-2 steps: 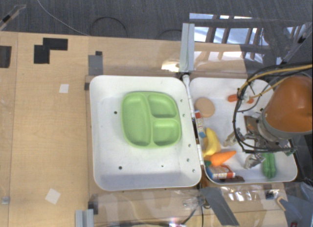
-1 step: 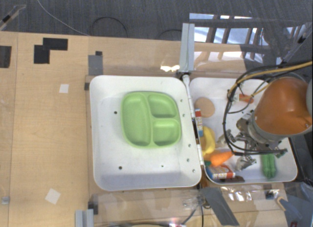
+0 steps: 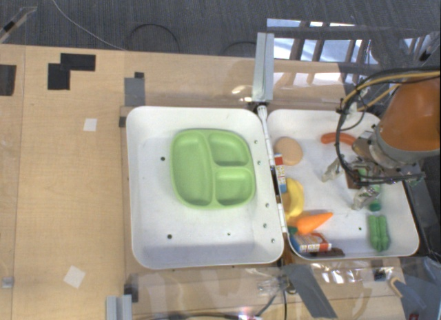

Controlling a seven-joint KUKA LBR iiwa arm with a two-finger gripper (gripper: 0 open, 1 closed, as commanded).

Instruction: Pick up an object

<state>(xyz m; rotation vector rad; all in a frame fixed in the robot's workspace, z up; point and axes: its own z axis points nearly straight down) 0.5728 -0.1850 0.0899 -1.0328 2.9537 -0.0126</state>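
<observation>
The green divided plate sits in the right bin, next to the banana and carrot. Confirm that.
Not right: the camera view shows the green divided plate in the left bin. The banana and carrot lie in the right bin, across the divider.

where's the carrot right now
The carrot lies in the right bin, near its front-left corner, just below the banana.

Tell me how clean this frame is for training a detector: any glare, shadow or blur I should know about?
Camera view: bright glare on the metal bracket above the bins and on the clear film along the bottom edge; a soft shadow across the near floor of the left bin; the gripper looks slightly soft and cluttered with cables; the green tray and carrot are evenly lit and sharp.
</observation>
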